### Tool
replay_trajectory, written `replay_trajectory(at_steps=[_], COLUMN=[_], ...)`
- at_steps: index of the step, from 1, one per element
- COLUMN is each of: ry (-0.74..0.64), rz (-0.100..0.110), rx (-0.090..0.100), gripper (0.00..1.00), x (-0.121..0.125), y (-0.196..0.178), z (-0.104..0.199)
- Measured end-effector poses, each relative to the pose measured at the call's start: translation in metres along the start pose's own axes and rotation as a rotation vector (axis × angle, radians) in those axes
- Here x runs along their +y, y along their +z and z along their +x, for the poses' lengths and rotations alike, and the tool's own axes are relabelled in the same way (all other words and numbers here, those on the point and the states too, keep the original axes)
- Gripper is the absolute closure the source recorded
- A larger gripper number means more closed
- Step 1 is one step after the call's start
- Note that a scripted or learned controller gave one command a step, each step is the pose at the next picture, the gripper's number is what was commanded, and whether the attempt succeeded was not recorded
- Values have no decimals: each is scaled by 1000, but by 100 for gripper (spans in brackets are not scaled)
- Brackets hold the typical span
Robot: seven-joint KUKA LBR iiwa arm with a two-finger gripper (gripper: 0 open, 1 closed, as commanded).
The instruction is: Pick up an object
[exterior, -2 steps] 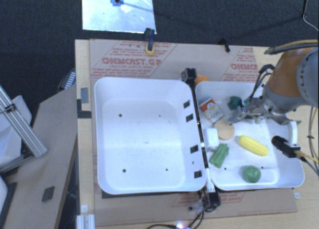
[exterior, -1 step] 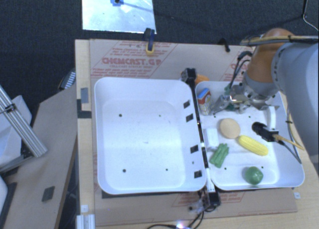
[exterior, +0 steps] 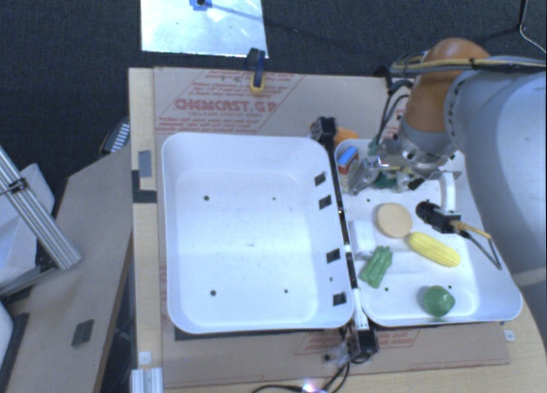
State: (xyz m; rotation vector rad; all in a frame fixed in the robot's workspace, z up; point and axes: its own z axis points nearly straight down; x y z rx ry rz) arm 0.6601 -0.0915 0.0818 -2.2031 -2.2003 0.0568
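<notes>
Currently I see the end effector (exterior: 369,171) beside the blue object (exterior: 346,157), grip state unclear; crowding risks a missed grasp.

Two white bins (exterior: 248,237), yellow corn cob (exterior: 433,249), round tan disc (exterior: 394,219), green ball (exterior: 437,301), green block (exterior: 375,266), grey arm (exterior: 500,139) with orange band (exterior: 438,84), tan table (exterior: 226,102) printed with red lettering

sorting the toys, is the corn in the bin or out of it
In. The yellow corn lies flat on the floor of the right bin, beside the green ball.
</notes>
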Motion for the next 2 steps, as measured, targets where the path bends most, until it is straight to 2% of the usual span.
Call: replay_trajectory(at_steps=[1, 2], ry=[-3, -13], rz=[-31, -57], rx=[0, 10], gripper=[100, 100], x=[5, 6], y=[-13, -111], z=[1, 81])
